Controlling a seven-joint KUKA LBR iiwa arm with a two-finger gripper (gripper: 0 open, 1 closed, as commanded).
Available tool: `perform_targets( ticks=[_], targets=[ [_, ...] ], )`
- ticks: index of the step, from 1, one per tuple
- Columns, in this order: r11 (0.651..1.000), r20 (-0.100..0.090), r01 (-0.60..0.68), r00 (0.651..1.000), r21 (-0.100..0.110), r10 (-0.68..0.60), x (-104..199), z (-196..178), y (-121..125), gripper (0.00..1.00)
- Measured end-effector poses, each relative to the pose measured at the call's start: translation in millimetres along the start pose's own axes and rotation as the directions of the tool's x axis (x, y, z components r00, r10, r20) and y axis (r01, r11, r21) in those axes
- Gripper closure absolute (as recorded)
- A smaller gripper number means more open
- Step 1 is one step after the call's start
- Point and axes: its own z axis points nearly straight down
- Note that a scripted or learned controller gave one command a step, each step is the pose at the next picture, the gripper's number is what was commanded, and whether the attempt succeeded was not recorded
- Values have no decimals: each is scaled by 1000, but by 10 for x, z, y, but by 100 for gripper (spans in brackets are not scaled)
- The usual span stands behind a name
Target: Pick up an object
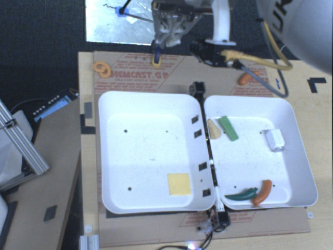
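- Two white bins sit side by side on a brown board (171, 74) with red print: left bin (112, 139), right bin (296, 155).
- Black clips (197, 134) run down the seam between the bins.
- An orange ring (102, 69) lies on the board near its far left corner.
- A small orange piece (244, 79) lies on the board beyond the right bin.
- A shiny metal sheet (109, 14) lies past the board, with a blue bit (123, 11) on it.
- A black device with blue trim (52, 105) rests on the bench to the left.
- An aluminium rail (21, 145) slants at the far left edge.
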Motion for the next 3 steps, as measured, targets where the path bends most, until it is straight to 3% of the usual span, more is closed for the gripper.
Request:
perform_targets(
  ticks=[1, 2, 3],
  targets=[
    [999, 14, -8, 1000, 32, 7, -104, 2265, -643, 100],
    [1000, -4, 0, 1000, -3, 0, -4, 373, -978, 100],
    [1000, 6, -13, 1000, 9, 13, -756, 40, -980, 100]
  ],
)
